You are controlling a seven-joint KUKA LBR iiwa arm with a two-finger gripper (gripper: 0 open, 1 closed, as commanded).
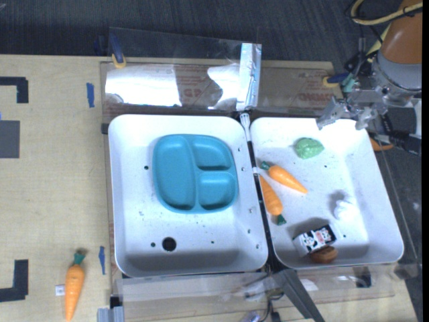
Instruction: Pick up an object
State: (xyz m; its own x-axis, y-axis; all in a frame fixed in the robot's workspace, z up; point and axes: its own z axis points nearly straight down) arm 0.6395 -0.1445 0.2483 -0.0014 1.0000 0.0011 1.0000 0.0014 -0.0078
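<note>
1. Two white bins sit side by side on the desk point(47, 200); the right bin point(382, 200) serves as the landmark here, with the left bin point(127, 200) touching its left wall.
2. The arm point(405, 42) hangs over the right bin's top right corner, and the end effector point(345, 113) sits just above the bin's top rim. Whether it is spread or pressed together cannot be made out — the parts blur against the bright rim. Nothing is seen held in it.
3. Inside the right bin, a green lump point(308, 147) lies near the top, close below the end effector.
4. Two carrots lie by the right bin's left wall: one carrot point(285, 176) slants toward the middle, and a second carrot point(271, 198) runs along the wall, just below the first.
5. A small white object point(344, 208) rests toward the right bin's lower right.
6. A black-and-white carton point(315, 239) lies near the right bin's bottom edge, touching a brown round thing point(324, 254) below it.
7. Left of the right bin, a blue divided plate point(196, 172) fills the middle of the left bin.
8. Far left of the right bin, a third carrot point(74, 282) lies on the desk — outside both bins.
</note>
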